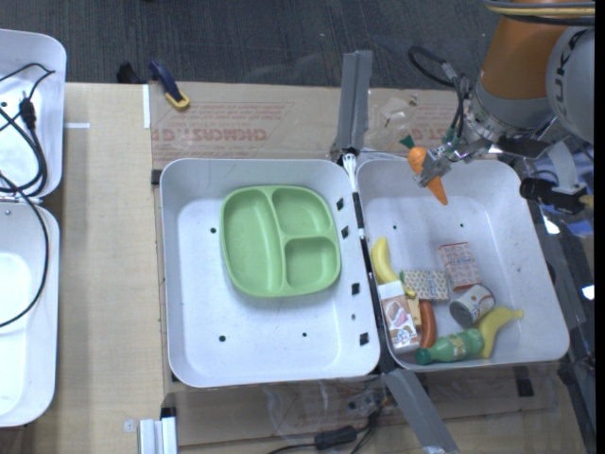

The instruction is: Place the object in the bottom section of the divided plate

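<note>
A light green divided plate (281,241) lies in the left bin (189,282), with one long section on its left and two smaller ones on its right. My gripper (438,165) hangs over the back left corner of the right bin (510,216). It is shut on a toy carrot (419,160), which is orange with a green top. The carrot's tip points down and to the right, clear of the bin floor. The plate sits well to the left of the gripper, across the wall between the bins.
Toy food crowds the front of the right bin: a banana (381,258), a patterned box (424,284), a red-and-white box (458,263), a can (471,303), a second banana (498,322), a green bottle (452,346), a sausage (427,323). A grey post (354,102) stands behind the bins.
</note>
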Controlling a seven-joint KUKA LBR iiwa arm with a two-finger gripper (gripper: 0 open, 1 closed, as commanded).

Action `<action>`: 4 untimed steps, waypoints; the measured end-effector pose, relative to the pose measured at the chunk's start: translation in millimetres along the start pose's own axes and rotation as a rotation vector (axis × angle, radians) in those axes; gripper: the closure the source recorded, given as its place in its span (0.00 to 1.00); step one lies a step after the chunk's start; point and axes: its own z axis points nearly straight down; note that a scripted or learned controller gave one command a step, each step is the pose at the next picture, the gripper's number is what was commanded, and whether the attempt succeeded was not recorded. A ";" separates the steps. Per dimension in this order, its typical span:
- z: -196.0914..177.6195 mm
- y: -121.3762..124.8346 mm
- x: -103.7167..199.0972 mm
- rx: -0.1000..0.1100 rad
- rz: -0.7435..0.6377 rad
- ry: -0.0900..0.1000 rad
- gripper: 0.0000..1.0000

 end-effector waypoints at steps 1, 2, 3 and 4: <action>17.8 34.4 74.4 0.001 -0.126 0.001 1.00; 17.0 60.1 119.1 -0.001 -0.138 0.000 1.00; 12.3 83.3 166.2 -0.001 -0.378 -0.001 1.00; 80.6 95.8 231.5 0.002 -0.445 0.001 1.00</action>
